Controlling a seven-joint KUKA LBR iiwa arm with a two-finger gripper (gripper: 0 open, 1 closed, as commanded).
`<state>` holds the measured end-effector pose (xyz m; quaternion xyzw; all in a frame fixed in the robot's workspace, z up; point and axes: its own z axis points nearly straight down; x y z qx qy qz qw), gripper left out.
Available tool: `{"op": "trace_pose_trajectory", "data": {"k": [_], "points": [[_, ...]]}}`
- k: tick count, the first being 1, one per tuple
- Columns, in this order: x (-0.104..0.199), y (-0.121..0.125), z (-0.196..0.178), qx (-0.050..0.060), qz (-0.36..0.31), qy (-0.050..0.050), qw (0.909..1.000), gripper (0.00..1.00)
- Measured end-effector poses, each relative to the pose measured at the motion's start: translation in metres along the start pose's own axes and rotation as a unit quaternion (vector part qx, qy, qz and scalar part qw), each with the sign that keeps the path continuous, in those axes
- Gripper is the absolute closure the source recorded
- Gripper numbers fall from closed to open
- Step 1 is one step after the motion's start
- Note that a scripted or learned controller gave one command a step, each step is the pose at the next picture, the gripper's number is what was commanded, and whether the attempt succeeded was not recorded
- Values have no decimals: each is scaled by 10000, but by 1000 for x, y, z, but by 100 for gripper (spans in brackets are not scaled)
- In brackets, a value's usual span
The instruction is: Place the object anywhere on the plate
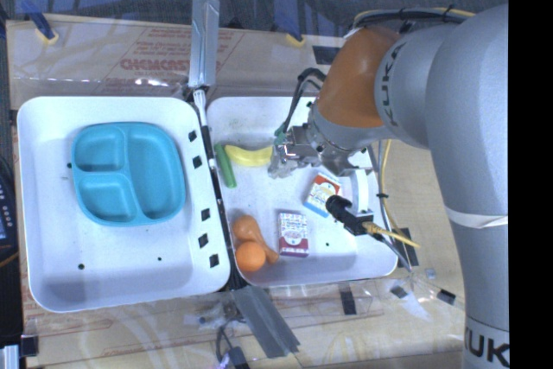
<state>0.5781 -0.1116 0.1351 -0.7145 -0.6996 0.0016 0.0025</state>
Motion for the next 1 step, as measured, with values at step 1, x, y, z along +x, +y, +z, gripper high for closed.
{"op": "trace_pose_trajectory", "data": {"k": [1], "points": [[-62,-33,-27,-19,1932,-3,9812,100]]}}
